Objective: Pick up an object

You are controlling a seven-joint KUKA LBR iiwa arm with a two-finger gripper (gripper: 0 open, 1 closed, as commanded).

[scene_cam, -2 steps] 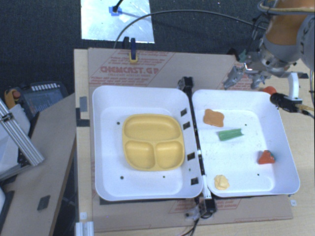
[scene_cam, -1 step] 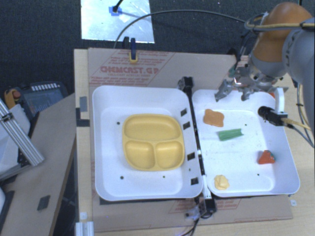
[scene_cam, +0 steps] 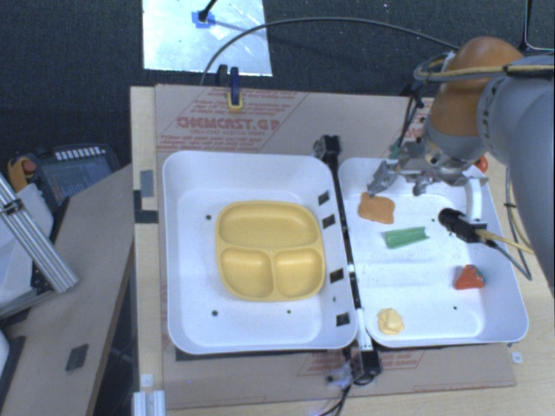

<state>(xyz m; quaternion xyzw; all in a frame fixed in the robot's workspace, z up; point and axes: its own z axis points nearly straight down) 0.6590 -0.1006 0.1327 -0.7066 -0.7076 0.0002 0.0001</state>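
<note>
4 small things lie loose in the right bin (scene_cam: pixel 499 319), none lifted, so the pick is all ahead: the tool (scene_cam: pixel 401 180), spread and empty, hangs at the far edge just above the orange piece (scene_cam: pixel 376 208).

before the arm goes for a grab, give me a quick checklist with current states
1. Gripper hangs above the orange piece: ok.
2. Orange piece lies apart from the green piece: ok.
3. Something held between the fingers: cannot tell.
4. Red piece and pale yellow piece lie away from the gripper: ok.
5. Yellow divided tray sits in the left bin, out of the way: ok.
</note>
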